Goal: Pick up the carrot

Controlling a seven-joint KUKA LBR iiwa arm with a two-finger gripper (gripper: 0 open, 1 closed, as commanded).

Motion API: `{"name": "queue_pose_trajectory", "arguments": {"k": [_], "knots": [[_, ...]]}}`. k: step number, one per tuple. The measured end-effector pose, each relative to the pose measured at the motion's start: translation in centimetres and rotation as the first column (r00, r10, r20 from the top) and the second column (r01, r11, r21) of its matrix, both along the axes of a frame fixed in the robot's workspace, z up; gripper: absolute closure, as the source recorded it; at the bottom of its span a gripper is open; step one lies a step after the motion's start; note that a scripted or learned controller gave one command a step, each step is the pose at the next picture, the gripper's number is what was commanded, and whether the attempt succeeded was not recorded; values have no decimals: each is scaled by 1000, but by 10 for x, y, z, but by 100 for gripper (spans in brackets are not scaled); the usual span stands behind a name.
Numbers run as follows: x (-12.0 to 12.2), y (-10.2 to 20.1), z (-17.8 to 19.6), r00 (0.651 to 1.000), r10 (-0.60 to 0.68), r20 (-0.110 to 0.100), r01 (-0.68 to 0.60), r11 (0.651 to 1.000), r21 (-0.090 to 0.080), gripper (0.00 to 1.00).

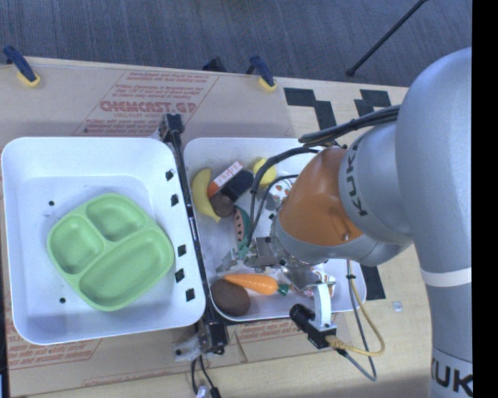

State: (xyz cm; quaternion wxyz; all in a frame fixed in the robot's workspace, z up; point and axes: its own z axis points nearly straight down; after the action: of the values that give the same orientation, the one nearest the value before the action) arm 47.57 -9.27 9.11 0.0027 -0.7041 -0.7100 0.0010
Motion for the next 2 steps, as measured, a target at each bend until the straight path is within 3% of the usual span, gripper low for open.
{"name": "queue_pose_trajectory", "arguments": {"k": [1,2], "knots": [[0,1,0,1000,-2,2,2,1000,-1,0],[1,1,10,1000,4,1,-4,1000,-1,100]]}}
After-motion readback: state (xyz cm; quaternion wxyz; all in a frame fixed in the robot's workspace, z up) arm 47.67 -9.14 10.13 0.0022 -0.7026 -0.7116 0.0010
